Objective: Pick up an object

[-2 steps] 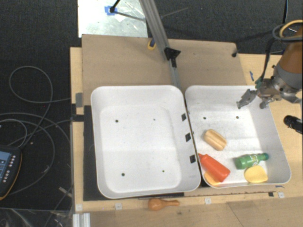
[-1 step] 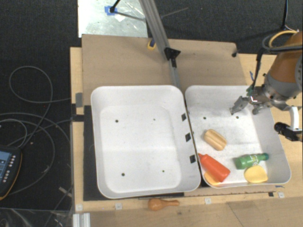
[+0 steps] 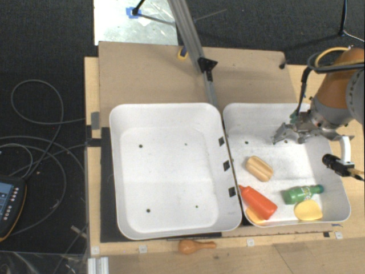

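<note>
Jaws (image 3: 287,133) sit low over the upper part of the right bin (image 3: 342,210), spread apart w/ nothing between them; you can see two metal tips splayed left and down toward the bin floor. The arm (image 3: 336,90) comes in from the right edge, orange band above the wrist.

Nearest thing to the jaws is the tan bread roll (image 3: 259,168): it lies below and a bit left of them, near but apart, no contact. Further down, along the bin's lower wall, you've got an orange bottle (image 3: 259,202) tilted at the lower-left corner, touching or just beside an orange-yellow piece under it; can't tell what that piece is. A green bottle (image 3: 301,193) lies on its side to the right of it, and a yellow lemon-like item (image 3: 308,210) sits just below the green one, touching or nearly so. All three are well apart from the jaws.

Left bin (image 3: 165,119) is side by side w/ the right one, walls touching in the middle. On the bench (image 3: 142,73) below the left bin's front edge lies a small wooden pear-shaped piece (image 3: 195,245), outside both bins.
</note>
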Motion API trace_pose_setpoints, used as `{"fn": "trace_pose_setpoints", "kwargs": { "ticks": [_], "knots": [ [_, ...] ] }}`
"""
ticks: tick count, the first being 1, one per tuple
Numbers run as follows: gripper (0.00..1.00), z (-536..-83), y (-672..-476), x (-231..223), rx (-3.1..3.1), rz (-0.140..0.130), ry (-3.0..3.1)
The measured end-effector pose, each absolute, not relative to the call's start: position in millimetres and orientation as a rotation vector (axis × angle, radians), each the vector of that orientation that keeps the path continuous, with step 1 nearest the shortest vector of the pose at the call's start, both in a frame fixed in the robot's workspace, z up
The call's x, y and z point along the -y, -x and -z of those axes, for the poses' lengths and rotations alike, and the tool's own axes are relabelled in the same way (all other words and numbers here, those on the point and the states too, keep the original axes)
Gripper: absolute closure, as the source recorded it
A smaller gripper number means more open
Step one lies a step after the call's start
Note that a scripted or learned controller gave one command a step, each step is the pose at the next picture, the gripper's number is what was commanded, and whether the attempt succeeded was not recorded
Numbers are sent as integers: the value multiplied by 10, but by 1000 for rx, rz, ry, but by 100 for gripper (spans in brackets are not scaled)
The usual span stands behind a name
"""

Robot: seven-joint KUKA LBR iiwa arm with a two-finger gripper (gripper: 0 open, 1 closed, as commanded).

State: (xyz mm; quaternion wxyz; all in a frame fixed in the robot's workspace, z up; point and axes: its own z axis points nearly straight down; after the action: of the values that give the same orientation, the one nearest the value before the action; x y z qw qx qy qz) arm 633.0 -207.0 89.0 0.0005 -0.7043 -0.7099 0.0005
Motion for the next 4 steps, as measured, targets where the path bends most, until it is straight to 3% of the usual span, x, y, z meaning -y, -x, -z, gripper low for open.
{"fn": "trace_pose_setpoints", "kwargs": {
  "ticks": [1,3,4],
  "knots": [
    [100,-1031,-6351,2076,2238,3,2213],
    [100,-2126,-6391,2039,2236,8,2219],
    [100,-2143,-6402,2039,2231,3,2217]
  ]
}}
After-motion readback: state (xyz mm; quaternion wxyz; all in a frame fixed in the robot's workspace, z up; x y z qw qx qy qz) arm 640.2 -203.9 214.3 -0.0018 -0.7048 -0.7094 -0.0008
